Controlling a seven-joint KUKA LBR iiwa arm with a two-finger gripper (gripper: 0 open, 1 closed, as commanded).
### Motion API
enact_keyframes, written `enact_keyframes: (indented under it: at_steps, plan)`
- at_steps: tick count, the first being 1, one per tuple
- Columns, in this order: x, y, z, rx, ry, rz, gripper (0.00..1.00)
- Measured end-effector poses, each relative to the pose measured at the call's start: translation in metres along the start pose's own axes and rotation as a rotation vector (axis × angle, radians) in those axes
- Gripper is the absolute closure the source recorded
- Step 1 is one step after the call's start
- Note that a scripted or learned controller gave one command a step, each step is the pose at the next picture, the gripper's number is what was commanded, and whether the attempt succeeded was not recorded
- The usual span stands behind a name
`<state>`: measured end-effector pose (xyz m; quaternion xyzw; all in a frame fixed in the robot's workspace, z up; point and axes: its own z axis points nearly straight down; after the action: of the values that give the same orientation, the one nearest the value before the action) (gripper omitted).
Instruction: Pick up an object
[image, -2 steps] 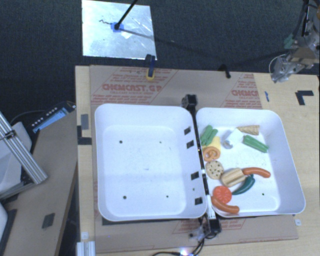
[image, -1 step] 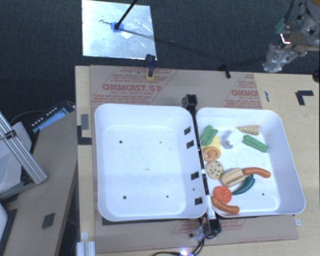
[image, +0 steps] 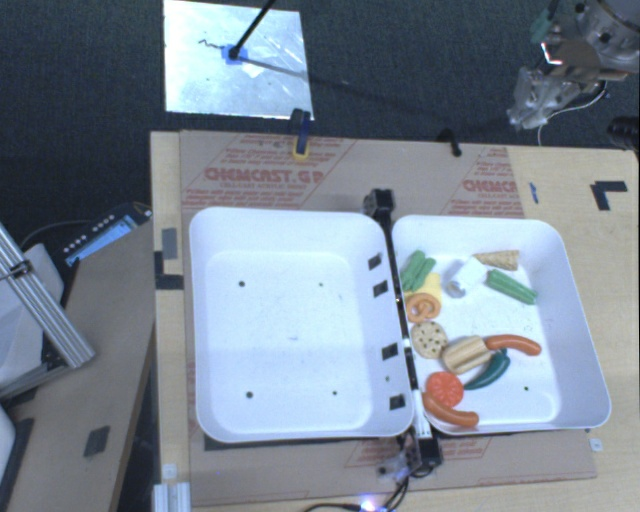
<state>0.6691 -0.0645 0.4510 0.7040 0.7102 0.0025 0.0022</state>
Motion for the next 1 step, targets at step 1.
enact_keyframes:
  at_steps: [1]
  plan:
    - [0.0356, -0.0225, -0.027, 0.002, 0.001, 0.001, 1.0]
